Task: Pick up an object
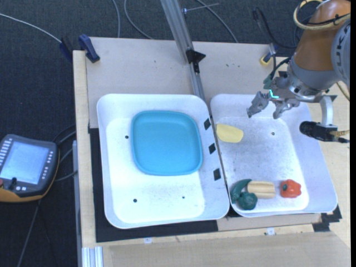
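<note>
My gripper [266,109] hangs over the far part of the right bin [300,149], fingers spread open with nothing between them. A yellow lemon-shaped piece [229,133] lies at the bin's left wall, to the left of the gripper and a little nearer the camera. Along the bin's near edge lie a dark green vegetable [243,194], a tan bread-like stick [261,189] and a red tomato-like piece [290,188], well apart from the gripper.
The left bin [111,149] holds a blue square plate [166,142]. A metal pole [178,24] slants up from between the bins. A pendant [25,166] lies on the floor at left. Cables run behind the bench.
</note>
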